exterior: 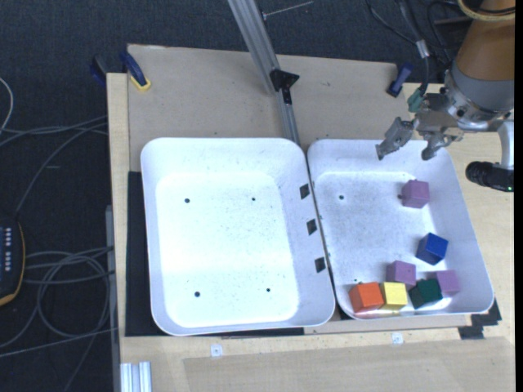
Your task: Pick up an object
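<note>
Dark carpet is surrounding a pale wooden bench (212,96) that is carrying two shallow white bins side by side. Inside the right bin (359,235), seven small blocks are lying. A purple block (415,193) is sitting alone toward the far right part of the floor, well apart from the others. Nearer, a blue block (431,247) is resting tilted by the right wall. Along the near wall, an orange block (367,296), a yellow block (395,294) and a dark green block (425,292) are lining up, touching one another, with two more purple blocks just behind them: one (401,271) behind the yellow block and one (447,281) at the right, against the wall.

Above the far right corner of that bin, the gripper (409,144) is hanging with its two fingers spread wide and nothing between them; it is sitting just beyond the lone purple block, apart from it. The grey arm with its orange band (489,15) is reaching in from the right.

To the left, the left bin (221,235) is showing a speckled white floor. A grey metal pole (257,39) is slanting from the far edge down toward the gap between the bins. Black clips (310,226) are joining the two rims. Cables (49,251) are trailing over the carpet at the left.
</note>
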Robot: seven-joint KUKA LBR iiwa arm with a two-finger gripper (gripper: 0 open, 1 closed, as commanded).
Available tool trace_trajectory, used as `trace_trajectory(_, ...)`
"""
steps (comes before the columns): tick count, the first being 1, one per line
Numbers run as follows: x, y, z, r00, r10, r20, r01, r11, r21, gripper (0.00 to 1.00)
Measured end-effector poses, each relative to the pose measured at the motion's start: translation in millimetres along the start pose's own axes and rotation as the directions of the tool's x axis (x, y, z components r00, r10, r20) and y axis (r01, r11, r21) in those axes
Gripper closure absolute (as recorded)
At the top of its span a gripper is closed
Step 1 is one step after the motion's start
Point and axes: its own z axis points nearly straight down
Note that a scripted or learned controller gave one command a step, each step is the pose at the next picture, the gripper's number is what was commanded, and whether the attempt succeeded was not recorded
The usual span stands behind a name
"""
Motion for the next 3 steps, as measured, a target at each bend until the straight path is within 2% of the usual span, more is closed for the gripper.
trace_trajectory(1, 0, 0, 0, 1.000, 0.000, 0.000, 0.000, 1.000, 0.000, 0.00)
trace_trajectory(3, -7, 11, 108, 1.000, 0.000, 0.000, 0.000, 1.000, 0.004, 0.00)
